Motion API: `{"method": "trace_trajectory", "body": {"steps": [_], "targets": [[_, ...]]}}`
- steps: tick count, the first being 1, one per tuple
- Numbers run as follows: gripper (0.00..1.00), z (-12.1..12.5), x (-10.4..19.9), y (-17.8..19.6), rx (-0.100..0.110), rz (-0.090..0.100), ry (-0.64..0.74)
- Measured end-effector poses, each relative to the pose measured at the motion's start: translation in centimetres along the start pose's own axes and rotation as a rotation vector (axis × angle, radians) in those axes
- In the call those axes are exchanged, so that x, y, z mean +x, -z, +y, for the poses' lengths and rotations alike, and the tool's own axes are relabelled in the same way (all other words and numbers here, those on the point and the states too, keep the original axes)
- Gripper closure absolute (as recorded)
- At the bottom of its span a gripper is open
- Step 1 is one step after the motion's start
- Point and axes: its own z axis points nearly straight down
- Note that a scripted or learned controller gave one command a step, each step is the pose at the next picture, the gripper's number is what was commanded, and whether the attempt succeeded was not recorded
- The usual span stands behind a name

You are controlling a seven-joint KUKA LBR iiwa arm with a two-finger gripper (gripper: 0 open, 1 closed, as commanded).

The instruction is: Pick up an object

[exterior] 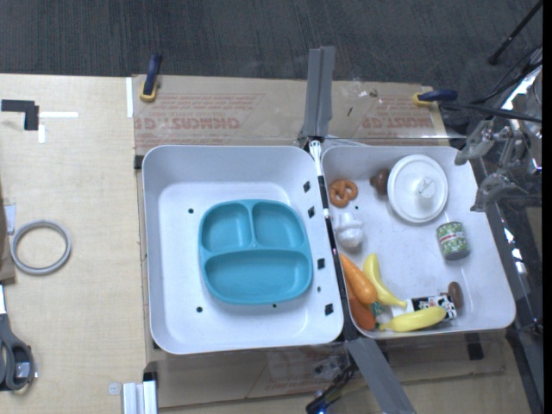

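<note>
currently at the approach step — the gripper [504, 158] sits at the right bin's [492, 270] right edge, its opening state indeterminate, nothing visibly held; next, descend onto the green can [452, 239] nearby.

A light wooden bench [78, 335] is seen from above. Two shallow white bins are set on it side by side, touching: the left bin [164, 317] and the right bin [492, 304]. A sheet of cardboard [224, 115] is laid under their far edges. A grey ring of tape [39, 247] is placed well left of the bins, with scissors [13, 360] nearer the front edge.
</note>
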Motion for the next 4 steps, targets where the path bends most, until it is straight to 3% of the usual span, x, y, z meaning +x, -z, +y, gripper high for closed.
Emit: {"method": "trace_trajectory", "body": {"steps": [1, 4], "targets": [[0.00, -1.4, -3.3, -12.7, 0.010, -0.023, 0.084], [0.00, -2.1, -1.1, -13.5, 0.023, -0.054, 0.023]]}}
